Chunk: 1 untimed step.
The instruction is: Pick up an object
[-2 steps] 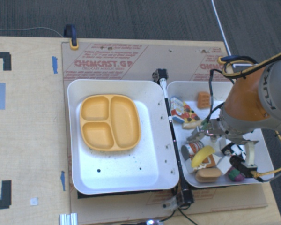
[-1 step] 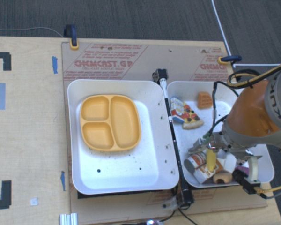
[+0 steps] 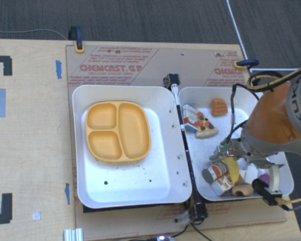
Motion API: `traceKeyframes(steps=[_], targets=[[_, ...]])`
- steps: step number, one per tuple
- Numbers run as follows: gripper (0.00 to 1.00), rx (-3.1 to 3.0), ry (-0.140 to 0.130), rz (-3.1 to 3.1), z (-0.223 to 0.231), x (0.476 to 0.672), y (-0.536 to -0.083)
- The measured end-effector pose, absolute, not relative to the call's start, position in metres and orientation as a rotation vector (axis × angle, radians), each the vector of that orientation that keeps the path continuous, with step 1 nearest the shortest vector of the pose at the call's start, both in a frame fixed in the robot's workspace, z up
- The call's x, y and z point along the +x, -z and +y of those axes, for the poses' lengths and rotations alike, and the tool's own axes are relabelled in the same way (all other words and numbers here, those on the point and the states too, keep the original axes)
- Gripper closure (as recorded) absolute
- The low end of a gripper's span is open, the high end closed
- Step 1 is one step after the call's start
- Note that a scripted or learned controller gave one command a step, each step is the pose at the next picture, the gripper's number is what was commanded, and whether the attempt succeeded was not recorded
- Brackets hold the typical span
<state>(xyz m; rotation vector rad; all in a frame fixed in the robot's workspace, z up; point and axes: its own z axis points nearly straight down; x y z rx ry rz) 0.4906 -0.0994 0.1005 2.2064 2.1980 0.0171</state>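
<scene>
The right bin [image 3: 286, 185] holds several small items. A toy pizza slice [image 3: 201, 125] and an orange nugget [image 3: 218, 107] lie near its far end. A tin can [image 3: 217, 174], a yellow banana-like piece [image 3: 233, 169], a tan piece [image 3: 241, 189] and a purple piece [image 3: 264, 176] crowd its near end. My gripper [image 3: 230, 153] hangs low over the can and the yellow piece, under the orange band [image 3: 271, 119] of the arm, which hides its tip.
The left bin [image 3: 160, 179] carries a yellow divided plate [image 3: 118, 131]. Both bins rest on a cardboard sheet [image 3: 140, 64] held by clamps. A black bracket [image 3: 171, 80] sits between the bins at the far side. A white cable [image 3: 233, 19] runs across the floor.
</scene>
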Motion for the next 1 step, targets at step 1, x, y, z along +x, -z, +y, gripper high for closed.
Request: traceKeyframes(steps=[1], targets=[[1.00, 2.220, -0.002, 2.223, -0.0337, 0.5465, -0.1849]])
